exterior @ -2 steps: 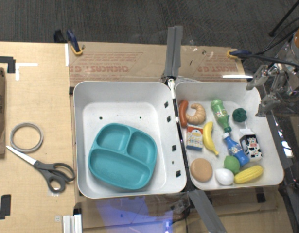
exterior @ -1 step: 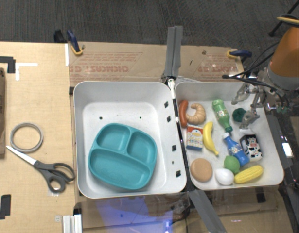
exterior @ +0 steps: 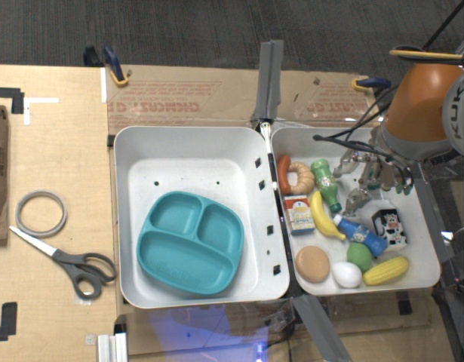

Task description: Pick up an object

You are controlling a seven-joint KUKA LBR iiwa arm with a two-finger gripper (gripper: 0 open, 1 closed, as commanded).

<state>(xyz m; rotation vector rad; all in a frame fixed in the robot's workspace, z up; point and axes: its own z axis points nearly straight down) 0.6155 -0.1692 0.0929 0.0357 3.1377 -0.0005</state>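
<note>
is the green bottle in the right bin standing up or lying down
Lying down. The green bottle rests on its side on the floor of the right bin, its length running along the floor between the doughnut and the gripper.

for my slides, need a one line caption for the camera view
Robot gripper hovers over the right bin of toy food, near a banana and green bottle; a teal divided plate sits in the left bin.

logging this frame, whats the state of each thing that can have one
end effector: low over the right bin, nothing visibly held
scissors: blades closed, flat on bench
teal plate: right side up, sections bare
green bottle: lying on its side
tape roll: flat
</note>
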